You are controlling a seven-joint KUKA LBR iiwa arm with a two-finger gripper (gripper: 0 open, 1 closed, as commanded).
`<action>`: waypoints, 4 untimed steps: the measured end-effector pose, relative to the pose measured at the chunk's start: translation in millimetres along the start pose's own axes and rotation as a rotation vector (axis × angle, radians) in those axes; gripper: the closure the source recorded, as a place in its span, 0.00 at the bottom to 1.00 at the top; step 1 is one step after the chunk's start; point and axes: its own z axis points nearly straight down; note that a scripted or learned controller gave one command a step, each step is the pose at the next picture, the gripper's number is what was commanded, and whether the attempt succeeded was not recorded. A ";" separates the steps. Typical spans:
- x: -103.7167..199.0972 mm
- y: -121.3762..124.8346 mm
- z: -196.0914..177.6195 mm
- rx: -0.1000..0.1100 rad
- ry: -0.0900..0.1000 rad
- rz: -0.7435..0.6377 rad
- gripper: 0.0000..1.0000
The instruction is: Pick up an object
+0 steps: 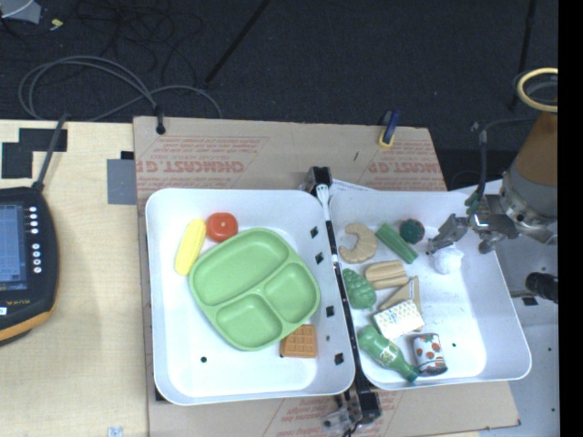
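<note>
Hand (453,235) hovers over right bin (510,335) w/ fingers spread, nothing btwn them, just above small white ball (446,261), prob light, smooth & slippery, so pinch across its middle.

The arm (539,167) is seen at the right edge of the camera view, reaching in toward the left. Its grey body is topped by an orange section, which is cut off by the edge of the view. Below that, the grey wrist (519,209) is angled leftward and slightly downward. The gripper (453,232) is extended from the wrist, with dark metal fingers (444,237) pointed to the left and down. The fingers are seen slightly spread, though the gap between them cannot be judged clearly at this angle.
</note>
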 end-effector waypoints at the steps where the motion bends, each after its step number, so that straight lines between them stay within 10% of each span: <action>1: 29.7 -54.4 -76.4 -0.004 0.001 -0.001 0.00; 2: 28.4 -53.4 -81.0 0.004 0.002 -0.002 1.00; 3: 115.0 -89.9 -220.1 -0.015 0.002 -0.008 1.00; 4: 101.2 -102.7 -135.9 0.009 0.001 0.002 1.00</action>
